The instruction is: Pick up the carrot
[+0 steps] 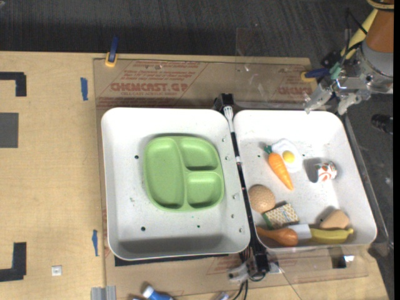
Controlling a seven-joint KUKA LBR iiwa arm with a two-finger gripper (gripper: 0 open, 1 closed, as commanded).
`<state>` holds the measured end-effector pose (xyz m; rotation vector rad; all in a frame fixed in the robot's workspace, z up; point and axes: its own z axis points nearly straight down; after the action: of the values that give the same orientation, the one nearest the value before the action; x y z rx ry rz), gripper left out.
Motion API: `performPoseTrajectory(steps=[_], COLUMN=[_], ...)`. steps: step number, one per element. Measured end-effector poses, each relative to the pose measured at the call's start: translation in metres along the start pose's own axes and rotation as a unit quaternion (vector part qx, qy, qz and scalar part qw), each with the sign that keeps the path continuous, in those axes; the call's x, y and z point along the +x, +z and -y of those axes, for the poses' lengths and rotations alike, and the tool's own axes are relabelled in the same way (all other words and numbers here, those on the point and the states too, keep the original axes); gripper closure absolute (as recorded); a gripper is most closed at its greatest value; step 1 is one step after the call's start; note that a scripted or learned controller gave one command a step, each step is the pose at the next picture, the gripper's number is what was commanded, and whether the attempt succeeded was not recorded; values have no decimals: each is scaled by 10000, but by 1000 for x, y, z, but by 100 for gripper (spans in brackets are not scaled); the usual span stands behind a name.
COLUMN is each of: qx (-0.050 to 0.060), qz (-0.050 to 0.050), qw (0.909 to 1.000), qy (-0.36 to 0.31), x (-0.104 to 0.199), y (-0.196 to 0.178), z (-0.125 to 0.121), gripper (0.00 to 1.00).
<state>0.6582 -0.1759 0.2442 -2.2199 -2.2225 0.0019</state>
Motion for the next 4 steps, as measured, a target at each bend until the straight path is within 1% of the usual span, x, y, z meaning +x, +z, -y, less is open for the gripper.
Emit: performPoseTrajectory(steps=[1,2,3,4], qx=[-64,-81,-129,-94], qz=[20,25,29,19], qw=[9972,9934,9990,9997], qy=[-742,-1141,-426,237], x=[42,66,67,73], y=[145,152,152,155], z=[15,100,139,170], gripper=[0,0,0,0])
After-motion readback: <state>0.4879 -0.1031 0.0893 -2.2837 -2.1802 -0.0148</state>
